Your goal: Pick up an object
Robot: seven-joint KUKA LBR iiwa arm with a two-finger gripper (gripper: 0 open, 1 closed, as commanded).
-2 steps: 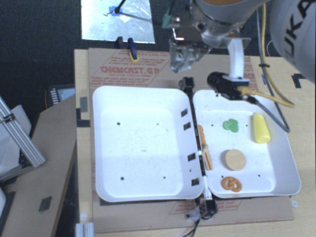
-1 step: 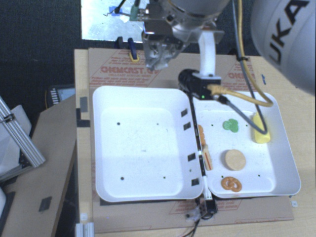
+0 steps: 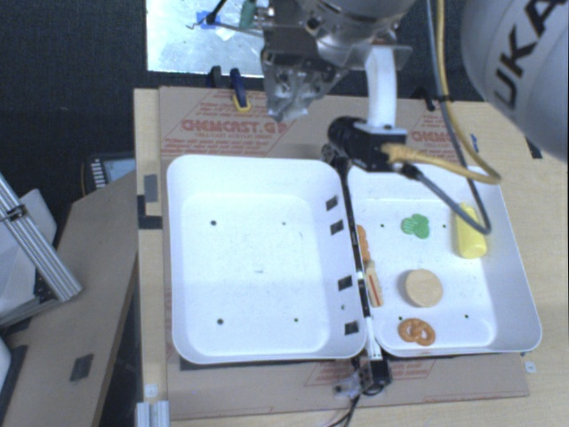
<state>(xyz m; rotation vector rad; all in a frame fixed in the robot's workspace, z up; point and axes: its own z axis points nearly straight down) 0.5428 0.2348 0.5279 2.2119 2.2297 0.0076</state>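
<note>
So the metal two-finger gripper (image 3: 286, 105) is hanging up high past the far edge of the left white plastic bin (image 3: 191, 265), over the brown cardboard sheet (image 3: 218, 123) that both bins sit on. Honestly can't tell how the claw is set from this angle, the tips blur into one grey lump, and I see nothing in it. My guess is it's parked there so the camera gets an unblocked look at both bins before a pick is chosen.

Everything worth grabbing is in the right white plastic bin (image 3: 511, 314). A yellow banana-shaped toy (image 3: 469, 234) lies along the right wall, probably slid there. A small green leafy-looking piece (image 3: 414, 227) sits near the middle toward the far edge. A round tan disc, cookie-like, (image 3: 422, 288) is closer to the near edge, and a small brown pretzel-shaped piece (image 3: 416, 332) is just in front of it by the near wall. An orange strip-like thing (image 3: 369, 269) is tucked right against the left wall of that bin, next to the divider where the bins meet.

If I had to pick, the tan disc looks like the easy one: flat, thick, plain matte surface, well apart from any wall. The orange strip against the wall looks like a pain for the claw to get around.
</note>
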